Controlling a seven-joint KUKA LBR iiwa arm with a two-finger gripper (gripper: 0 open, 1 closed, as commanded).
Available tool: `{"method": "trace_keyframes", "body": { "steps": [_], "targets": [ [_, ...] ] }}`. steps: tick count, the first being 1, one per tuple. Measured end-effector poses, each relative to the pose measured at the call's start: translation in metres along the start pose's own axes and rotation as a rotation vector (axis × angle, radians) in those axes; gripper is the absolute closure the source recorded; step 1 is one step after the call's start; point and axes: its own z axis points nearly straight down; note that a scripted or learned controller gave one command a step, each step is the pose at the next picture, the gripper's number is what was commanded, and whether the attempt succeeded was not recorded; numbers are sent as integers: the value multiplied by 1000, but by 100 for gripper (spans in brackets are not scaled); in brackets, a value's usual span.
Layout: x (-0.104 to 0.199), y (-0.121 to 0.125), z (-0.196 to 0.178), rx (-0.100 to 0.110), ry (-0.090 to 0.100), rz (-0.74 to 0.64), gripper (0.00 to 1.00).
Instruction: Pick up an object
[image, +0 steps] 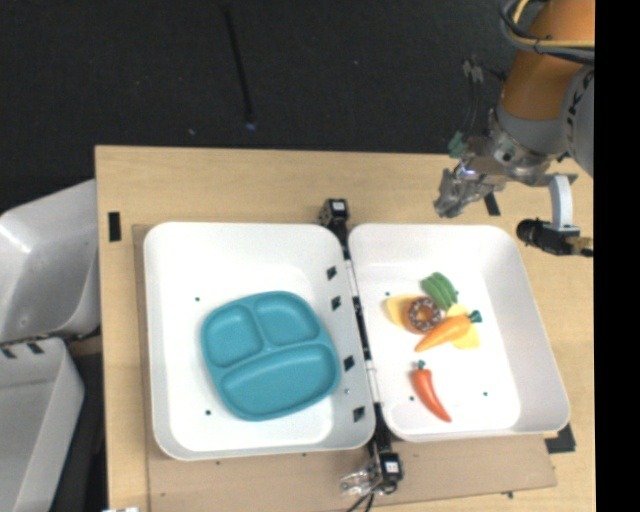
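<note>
A light wooden bench (120, 180) fills most of the frame, bearing two shallow white plastic bins. The left bin (170, 260) holds a teal three-compartment plastic tray (268, 353) at lower left of centre. The right bin (500, 260) holds a cluster of toys: an orange carrot (443, 331) touching a yellow piece (466, 339), a brown ring doughnut (424, 314), a green vegetable (440, 288), and below them, apart, a red-orange chilli (429, 391). At upper right, the grey-and-orange arm's gripper (457, 192) hangs above the bench beyond the right bin's far rim, nothing between its fingers; I cannot tell whether they are spread.
</note>
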Motion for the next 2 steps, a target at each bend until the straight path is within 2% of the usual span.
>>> {"method": "trace_keyframes", "body": {
  "steps": [2],
  "targets": [
    [99, -1, 23, 1, 1, -2, 100]
  ]
}}
